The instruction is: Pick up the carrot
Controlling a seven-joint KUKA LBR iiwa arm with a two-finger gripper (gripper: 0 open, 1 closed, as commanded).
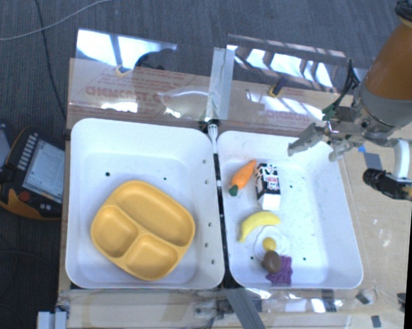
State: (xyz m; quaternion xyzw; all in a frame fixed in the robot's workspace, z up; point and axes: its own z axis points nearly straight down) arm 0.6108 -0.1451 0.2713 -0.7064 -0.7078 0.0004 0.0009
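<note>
The carrot (241, 176), orange with a green tip, lies slanted at the left side of the right bin (346, 239), close to the divider between the bins. My gripper (319, 146) hangs over the back right part of that bin, up and to the right of the carrot and well apart from it. Its two fingers (301, 144) are spread wide, and nothing sits between them.
A black-and-white carton (268, 183) lies just right of the carrot. A banana (257, 224), a fried-egg toy (268, 242), a brown piece (271, 260) and a purple piece (281, 272) lie nearer the front. A yellow divided plate (142, 228) sits in the left bin (93, 158).
</note>
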